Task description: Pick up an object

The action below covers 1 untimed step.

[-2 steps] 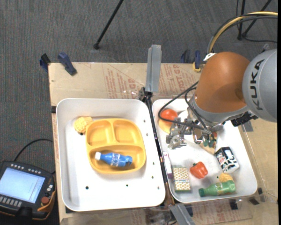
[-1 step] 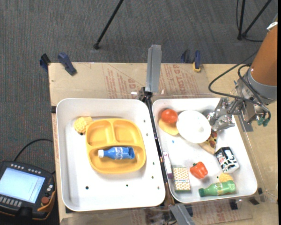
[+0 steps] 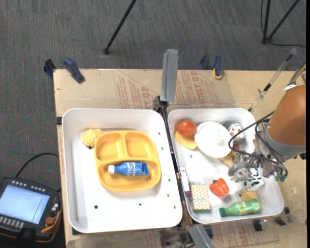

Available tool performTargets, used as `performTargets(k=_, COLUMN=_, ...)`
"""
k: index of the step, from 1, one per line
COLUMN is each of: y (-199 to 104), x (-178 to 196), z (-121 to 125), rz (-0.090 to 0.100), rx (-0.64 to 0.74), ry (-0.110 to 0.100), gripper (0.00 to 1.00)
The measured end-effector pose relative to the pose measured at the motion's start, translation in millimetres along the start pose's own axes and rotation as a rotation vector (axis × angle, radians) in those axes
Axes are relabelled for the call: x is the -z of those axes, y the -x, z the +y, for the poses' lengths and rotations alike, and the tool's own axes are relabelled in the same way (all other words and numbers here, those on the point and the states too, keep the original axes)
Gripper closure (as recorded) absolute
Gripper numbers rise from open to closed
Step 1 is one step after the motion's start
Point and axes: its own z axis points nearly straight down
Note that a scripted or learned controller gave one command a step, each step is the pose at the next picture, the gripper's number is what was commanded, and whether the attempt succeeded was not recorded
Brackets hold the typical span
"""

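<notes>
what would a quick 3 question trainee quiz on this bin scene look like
1. True or false: the blue bottle lies in the yellow divided tray in the left bin.
2. Which thing lies nearest the front edge of the right bin? A) white plate B) green bottle C) red tomato
3. Fill in: the gripper is over the ___ bin.

Key
1. True. It lies on its side in the tray's long compartment.
2. B. The plate and tomato sit toward the back.
3. Right. It hangs above that bin's right side, near the red pepper.
</notes>
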Motion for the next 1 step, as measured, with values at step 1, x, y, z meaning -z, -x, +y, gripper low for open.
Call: performTargets(k=1, y=19.3, x=-44.3, z=95.5, rz=-0.011, rx=-0.101, ry=0.000, gripper=1.00)
